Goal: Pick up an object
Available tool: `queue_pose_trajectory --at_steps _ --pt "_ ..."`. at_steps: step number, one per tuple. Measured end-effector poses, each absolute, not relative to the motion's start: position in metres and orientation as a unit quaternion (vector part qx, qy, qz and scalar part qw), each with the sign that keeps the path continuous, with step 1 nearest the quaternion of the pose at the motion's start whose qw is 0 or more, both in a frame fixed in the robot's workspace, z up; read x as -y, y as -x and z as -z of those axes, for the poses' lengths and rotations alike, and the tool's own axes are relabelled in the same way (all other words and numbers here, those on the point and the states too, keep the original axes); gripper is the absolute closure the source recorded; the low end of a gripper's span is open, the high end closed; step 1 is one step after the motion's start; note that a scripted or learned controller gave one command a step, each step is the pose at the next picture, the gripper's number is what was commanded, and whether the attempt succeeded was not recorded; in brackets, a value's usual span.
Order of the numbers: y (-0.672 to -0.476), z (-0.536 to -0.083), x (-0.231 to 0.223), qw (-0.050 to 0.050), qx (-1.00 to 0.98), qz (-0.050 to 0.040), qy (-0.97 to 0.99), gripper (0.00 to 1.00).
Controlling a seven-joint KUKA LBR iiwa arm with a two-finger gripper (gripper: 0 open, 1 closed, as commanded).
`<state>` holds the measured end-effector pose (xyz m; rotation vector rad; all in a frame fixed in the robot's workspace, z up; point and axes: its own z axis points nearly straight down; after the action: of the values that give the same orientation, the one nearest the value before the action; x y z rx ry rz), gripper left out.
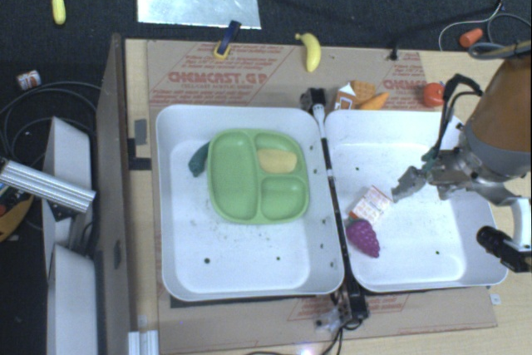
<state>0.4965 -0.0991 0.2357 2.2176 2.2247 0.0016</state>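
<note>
In the right bin [432, 262] lie a small pink-and-white packet [371, 203] and, just below it, a purple bunch of grapes [363, 236]. My gripper [405, 184] hangs over the right bin, a little right of and above the packet, and nothing shows between its fingers. The left bin [179, 262] holds a green divided plate [253, 176] with a yellow item [278, 159] in its upper right compartment. A dark green piece [198, 157] lies by the plate's left edge.
Behind the bins on the cardboard lie a yellow banana [311, 51], an orange carrot-like toy [372, 101], a red-orange item [432, 94] and a blue-and-yellow tool [225, 40]. The grey arm with its orange band [507, 116] fills the right side.
</note>
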Motion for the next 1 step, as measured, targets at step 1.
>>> queue_pose_trajectory --at_steps 1 --pt "-0.4951 -0.0942 0.0849 -0.004 -0.708 0.0024 -0.707 0.0"
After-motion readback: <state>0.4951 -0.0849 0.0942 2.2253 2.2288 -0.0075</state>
